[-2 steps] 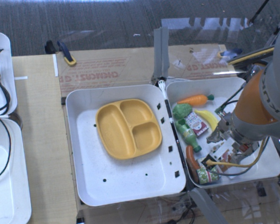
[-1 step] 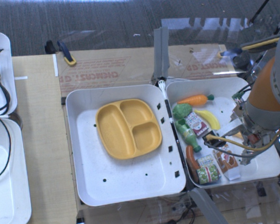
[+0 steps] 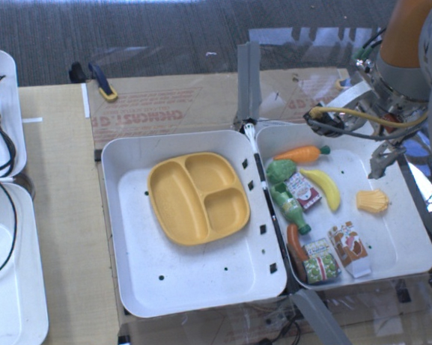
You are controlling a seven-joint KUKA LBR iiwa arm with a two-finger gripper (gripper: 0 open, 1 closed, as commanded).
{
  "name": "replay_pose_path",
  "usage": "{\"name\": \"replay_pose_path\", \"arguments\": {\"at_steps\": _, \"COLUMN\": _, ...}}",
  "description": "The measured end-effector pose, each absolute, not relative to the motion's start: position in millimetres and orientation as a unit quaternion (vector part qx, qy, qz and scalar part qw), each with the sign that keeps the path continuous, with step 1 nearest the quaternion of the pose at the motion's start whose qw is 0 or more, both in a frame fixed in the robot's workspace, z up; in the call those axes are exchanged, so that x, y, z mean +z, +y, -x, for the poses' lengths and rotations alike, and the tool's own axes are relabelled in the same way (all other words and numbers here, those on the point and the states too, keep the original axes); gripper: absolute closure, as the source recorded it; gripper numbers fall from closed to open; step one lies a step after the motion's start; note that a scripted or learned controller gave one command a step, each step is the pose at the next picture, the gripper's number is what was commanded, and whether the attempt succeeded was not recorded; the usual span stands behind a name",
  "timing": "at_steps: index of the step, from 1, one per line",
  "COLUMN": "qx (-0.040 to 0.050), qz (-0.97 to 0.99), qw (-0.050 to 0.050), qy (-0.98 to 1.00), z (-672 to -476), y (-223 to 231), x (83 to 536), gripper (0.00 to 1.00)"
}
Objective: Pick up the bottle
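The green bottle (image 3: 290, 208) lies on its side in the right bin (image 3: 403, 253), close to the bin's left wall, its cap end pointing toward the front. A green broccoli piece (image 3: 279, 171) touches its far end, and a small red-and-white carton (image 3: 303, 190) lies right beside it. My gripper (image 3: 385, 162) hangs over the right bin's far right part, above a yellow pastry-like piece (image 3: 373, 201) and well to the right of the bottle. Nothing is seen in its grasp.
The right bin also holds a carrot (image 3: 300, 154), a banana (image 3: 325, 186), a sausage (image 3: 295, 244) and two juice cartons (image 3: 336, 252) at the front. A yellow divided plate (image 3: 199, 197) lies in the left bin (image 3: 134, 273). Yellow cables (image 3: 346, 115) loop off the wrist.
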State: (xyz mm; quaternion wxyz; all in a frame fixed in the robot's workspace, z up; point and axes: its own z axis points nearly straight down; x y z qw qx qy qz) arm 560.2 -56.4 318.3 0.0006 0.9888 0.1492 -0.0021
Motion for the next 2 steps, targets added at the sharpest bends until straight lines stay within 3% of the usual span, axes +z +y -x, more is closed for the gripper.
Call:
{"name": "replay_pose_path", "arguments": {"at_steps": 1, "qx": -0.0034, "qz": -0.939, "qw": -0.001, "qy": 0.343, "z": -510.0, "y": 0.2, "x": 195.0, "gripper": 0.00}}
{"name": "replay_pose_path", "arguments": {"at_steps": 2, "qx": -0.0025, "qz": -0.950, "qw": 0.000, "qy": 0.311, "z": -578.7, "y": -71.5, "x": 215.8, "gripper": 0.00}}
